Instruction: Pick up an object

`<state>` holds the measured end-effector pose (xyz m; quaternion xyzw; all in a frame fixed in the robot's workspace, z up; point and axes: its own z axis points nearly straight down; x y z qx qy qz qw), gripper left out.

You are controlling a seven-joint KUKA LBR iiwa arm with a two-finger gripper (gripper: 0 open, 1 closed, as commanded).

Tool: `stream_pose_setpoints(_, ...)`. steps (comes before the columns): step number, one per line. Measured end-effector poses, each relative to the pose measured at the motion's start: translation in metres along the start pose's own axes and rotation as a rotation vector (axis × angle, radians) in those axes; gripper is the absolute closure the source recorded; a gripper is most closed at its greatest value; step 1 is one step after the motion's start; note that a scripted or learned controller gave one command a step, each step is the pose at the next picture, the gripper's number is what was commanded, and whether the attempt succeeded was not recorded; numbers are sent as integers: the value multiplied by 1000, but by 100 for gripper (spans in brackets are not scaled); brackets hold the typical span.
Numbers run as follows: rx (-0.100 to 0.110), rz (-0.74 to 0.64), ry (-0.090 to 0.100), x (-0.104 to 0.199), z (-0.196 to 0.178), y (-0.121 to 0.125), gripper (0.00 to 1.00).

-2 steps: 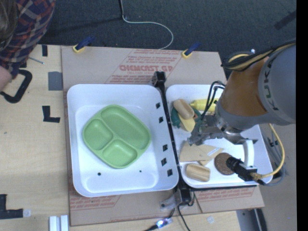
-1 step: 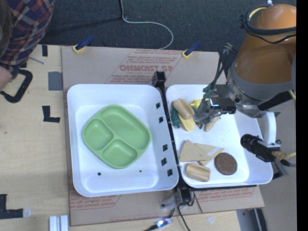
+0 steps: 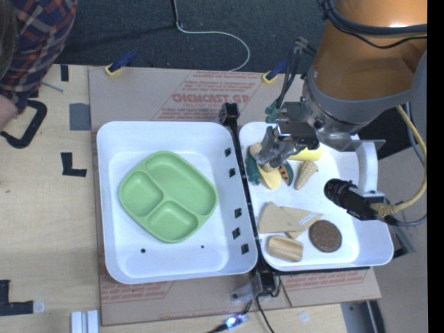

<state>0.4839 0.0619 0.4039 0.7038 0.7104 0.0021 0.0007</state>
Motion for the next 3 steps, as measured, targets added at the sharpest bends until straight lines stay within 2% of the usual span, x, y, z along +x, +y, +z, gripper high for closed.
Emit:
stream_pose_setpoints(1, 7, 6, -4, -4, -7, 0, 100)
stream_pose_setpoints(2, 9, 8, -3, 2, 30, -1, 100)
stream_pose_setpoints(3, 1, 6, -1, 19, -21, 0, 100)
